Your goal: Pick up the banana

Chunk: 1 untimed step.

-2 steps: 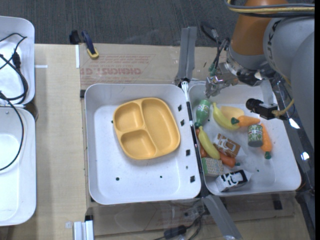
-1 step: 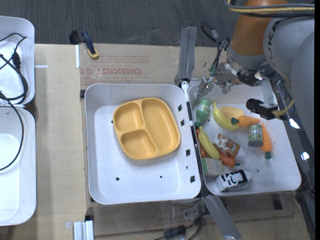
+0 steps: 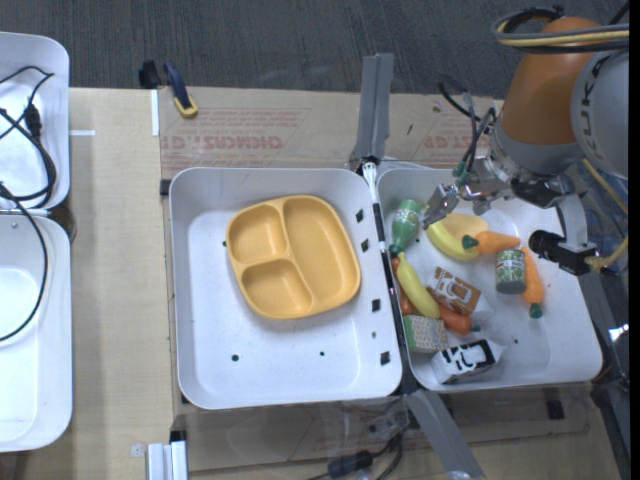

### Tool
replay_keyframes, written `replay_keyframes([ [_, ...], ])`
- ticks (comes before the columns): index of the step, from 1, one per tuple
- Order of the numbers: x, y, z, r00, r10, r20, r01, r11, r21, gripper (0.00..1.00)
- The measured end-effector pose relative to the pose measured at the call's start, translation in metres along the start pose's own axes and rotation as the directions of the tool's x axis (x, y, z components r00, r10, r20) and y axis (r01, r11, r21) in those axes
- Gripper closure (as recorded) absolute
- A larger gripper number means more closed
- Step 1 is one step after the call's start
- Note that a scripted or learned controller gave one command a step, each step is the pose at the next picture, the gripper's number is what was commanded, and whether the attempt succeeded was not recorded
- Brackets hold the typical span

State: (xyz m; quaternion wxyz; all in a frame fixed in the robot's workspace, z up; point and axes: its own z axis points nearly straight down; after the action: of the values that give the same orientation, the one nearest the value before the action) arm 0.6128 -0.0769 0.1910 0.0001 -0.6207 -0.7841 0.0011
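Observation:
The banana (image 3: 416,290) is a slim yellow fruit lying lengthwise near the left wall of the right bin (image 3: 570,353), partly tucked among other toy food. My gripper (image 3: 458,201) hangs over the rear of that bin, up and to the right of the banana and apart from it. It stands open with nothing between its fingers. Just below it lies a plump yellow fruit (image 3: 456,238).
Around the banana sit a green bottle (image 3: 405,219), a small snack box (image 3: 456,291), two carrots (image 3: 497,240) (image 3: 533,280), a green can (image 3: 510,269) and a black-and-white carton (image 3: 466,358). The left bin (image 3: 200,368) holds a yellow divided plate (image 3: 292,256).

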Motion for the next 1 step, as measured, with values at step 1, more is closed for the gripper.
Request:
replay_keyframes([
  [1, -0.0172, -0.0061, -0.0024, 1.0, 0.003, 0.0, -0.003, 1.0, 0.0, 0.0],
])
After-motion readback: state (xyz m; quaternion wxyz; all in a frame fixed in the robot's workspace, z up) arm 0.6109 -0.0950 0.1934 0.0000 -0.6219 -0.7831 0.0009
